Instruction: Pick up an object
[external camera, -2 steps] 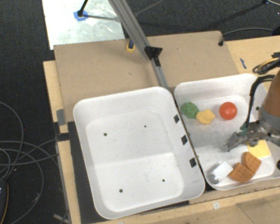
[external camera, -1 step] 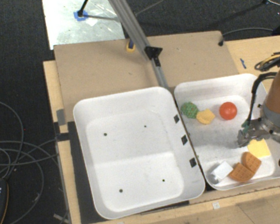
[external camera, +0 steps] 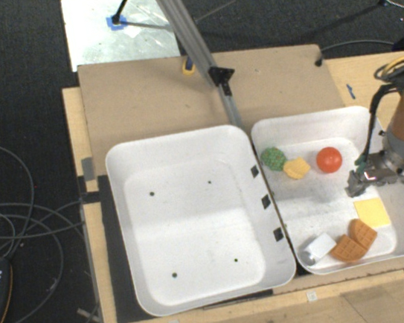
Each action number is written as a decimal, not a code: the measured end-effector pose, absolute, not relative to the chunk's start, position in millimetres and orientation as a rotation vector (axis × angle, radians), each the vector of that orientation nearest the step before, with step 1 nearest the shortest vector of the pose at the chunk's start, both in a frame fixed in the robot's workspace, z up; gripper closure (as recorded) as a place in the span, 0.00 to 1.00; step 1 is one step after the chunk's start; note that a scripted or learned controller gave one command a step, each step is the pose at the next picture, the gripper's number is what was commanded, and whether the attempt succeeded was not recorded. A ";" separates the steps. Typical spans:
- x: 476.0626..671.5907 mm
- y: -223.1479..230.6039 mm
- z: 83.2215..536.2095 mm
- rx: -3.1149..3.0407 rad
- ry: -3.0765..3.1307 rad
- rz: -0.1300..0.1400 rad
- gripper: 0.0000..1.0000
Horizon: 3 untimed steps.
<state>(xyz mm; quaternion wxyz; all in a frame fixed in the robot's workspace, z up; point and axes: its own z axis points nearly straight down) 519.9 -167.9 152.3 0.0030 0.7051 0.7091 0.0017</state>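
Objects for the pick all lie in the right-hand bin (external camera: 309, 122): a green piece (external camera: 273, 158), a yellow lump (external camera: 296, 169) just beside it, a red ball (external camera: 328, 160), a flat yellow slab (external camera: 372, 212), an orange waffle-like piece (external camera: 355, 242) and a small white block (external camera: 319, 248) near the front wall. The gripper (external camera: 357, 184) sits low in that bin, between the red ball and the yellow slab, touching neither as far as the slanted view allows; whether it is spread or pressed together I cannot tell (the dark tip blurs into its own shadow), and nothing is seen held.

Risks, as I judge them: the red ball would likely roll off if nudged from one side, and the thin slab offers little to pinch, so a closing grip may scrape the floor of the bin and come up bare. The waffle piece and white block crowd the front wall, where a descent could clip the rim.

Open room is best in the bare middle of the right bin; the left bin (external camera: 176, 142) offers a broad floor. The divider between the bins carries dark clips to avoid.
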 end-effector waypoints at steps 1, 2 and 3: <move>517.7 -167.9 215.9 2.210 2.222 0.006 1.00; 519.3 -168.3 249.0 2.212 2.224 0.004 1.00; 542.5 -112.7 254.8 2.207 2.232 0.006 1.00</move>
